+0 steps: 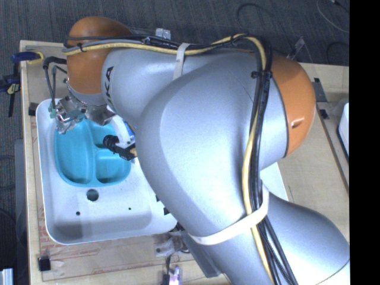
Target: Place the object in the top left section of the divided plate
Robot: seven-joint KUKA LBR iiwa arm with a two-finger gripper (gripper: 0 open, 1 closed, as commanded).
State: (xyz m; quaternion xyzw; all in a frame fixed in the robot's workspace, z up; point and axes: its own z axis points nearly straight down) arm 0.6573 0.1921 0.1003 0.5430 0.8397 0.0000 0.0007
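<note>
A blue divided plate lies in the left white bin, with two of its sections showing below the arm. My gripper hangs over the plate's upper left corner, close to the bin's left wall. Its tip is small and cluttered with metal parts, and I cannot make out anything held there. A small dark round object rests on the bin floor just below the plate.
The grey arm with its orange band covers the right part of the plate and most of the bench. A black fitting on the arm sits over the plate. The bin's lower floor shows small dark specks.
</note>
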